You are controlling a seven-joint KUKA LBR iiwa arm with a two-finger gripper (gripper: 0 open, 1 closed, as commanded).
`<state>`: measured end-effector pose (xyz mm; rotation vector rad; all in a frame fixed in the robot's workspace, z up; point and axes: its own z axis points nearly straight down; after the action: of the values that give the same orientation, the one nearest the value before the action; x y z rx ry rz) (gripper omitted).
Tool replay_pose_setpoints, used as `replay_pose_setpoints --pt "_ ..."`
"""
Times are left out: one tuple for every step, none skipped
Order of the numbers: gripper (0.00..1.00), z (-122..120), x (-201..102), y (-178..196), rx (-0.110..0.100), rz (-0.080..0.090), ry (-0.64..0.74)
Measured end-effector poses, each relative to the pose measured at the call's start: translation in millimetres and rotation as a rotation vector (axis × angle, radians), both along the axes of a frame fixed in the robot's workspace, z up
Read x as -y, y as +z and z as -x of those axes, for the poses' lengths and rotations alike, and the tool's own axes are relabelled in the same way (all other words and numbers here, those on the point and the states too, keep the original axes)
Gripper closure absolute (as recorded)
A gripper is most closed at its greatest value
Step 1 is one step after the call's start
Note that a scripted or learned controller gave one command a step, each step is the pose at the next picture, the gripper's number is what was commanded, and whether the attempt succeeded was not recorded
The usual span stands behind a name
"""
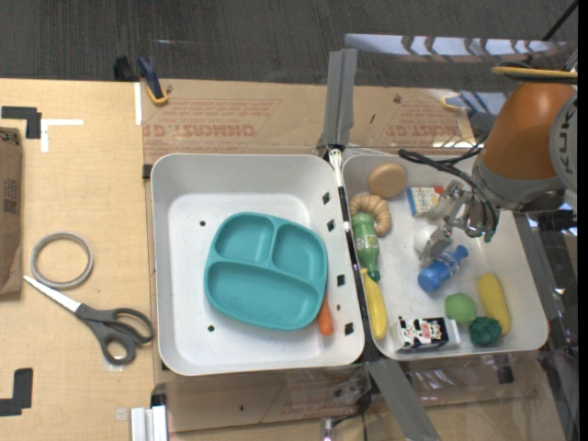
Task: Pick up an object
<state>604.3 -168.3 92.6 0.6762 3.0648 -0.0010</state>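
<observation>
My gripper [448, 231] hangs over the middle of the right bin [530, 278], under the orange-banded wrist [525, 131]. Just below it lies a blue bottle [441, 270], and a small white object [426, 242] sits right beside its tip. Nothing is visibly held. Around it in this bin are a tan egg-shaped item [389, 180], a bread roll [372, 209], a green bottle [366, 242], a yellow banana [375, 307], a cow-patterned box [428, 333], a green ball [461, 308], a corn cob [493, 301] and a dark green broccoli piece [485, 331].
The left bin [167, 246] holds a teal divided plate [266, 269] with an orange carrot [325, 320] at its right edge. On the cardboard bench to the left lie scissors [99, 320] and a tape roll [62, 258]. A small printed packet [423, 198] lies at the right bin's back.
</observation>
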Motion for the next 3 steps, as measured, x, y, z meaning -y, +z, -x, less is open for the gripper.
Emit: replay_pose_setpoints --pt "0.00 78 15 0 -0.002 -0.001 -0.172" --pt "0.00 118 -2 1 0.008 0.000 -0.276" --pt "0.00 52 -15 -1 -0.001 -0.001 -0.483"
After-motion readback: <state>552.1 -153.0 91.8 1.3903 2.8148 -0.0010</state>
